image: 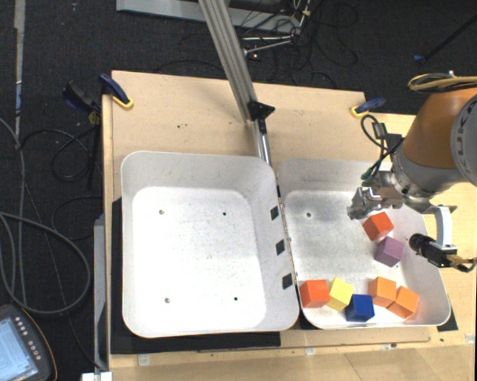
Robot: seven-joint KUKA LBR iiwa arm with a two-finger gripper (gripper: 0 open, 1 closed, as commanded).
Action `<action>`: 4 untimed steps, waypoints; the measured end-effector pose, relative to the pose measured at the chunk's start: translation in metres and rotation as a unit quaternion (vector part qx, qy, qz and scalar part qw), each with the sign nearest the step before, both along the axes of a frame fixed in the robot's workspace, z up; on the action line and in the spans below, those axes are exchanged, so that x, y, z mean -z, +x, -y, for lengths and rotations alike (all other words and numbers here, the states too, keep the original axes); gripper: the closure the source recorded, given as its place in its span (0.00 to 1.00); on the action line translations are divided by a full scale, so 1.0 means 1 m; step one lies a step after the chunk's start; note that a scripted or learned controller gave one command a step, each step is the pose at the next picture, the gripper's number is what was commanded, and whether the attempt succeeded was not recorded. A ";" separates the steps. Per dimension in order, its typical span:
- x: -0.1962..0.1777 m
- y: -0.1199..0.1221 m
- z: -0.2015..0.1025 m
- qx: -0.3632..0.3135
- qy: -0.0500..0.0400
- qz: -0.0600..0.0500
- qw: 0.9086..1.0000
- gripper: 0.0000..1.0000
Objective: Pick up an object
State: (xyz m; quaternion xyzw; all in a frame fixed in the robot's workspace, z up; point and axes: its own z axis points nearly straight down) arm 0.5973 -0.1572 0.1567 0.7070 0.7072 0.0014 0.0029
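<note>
- Nearest the camera, a little screen device (10, 350) is poking in at the bottom left corner; its display is too blurry to read, so no text from me there.
- Along the near wall of the right bin (320, 189), a row of blocks is sitting: an orange-red cube (314, 292), a yellow cube (340, 293) touching it, a blue cube (360, 307) just beside the yellow one, then two orange cubes (395, 295) pressed together near the right corner.
- A bit further back, a purple cube (389, 251) is lying on its own, near the bin's right wall.
- Just behind that, an orange cube (378, 225) is sitting tilted, right under the claw (367, 204). It's looking like it's touching or nearly touching the claw tips, but I can't tell if it's actually between them.
- The claw is hanging over the right bin's middle-right area; whether it's apart or together, honestly can't tell from this angle.
- The grey arm with the orange band (441, 126) is reaching in from the right.
- The left bin (194, 243) is showing just speckled white floor.
- No brands or labels readable on the bench (194, 118), bins or blocks.
- At the far side, a metal pole (231, 53) is slanting over the bench, with cables (35, 210) trailing on the dark floor.
</note>
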 end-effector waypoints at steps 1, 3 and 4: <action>-0.063 0.004 -0.005 -0.001 0.000 0.001 1.000 1.00; -0.061 0.011 -0.048 -0.003 0.001 -0.003 1.000 1.00; -0.072 0.019 -0.107 -0.004 0.002 -0.002 1.000 1.00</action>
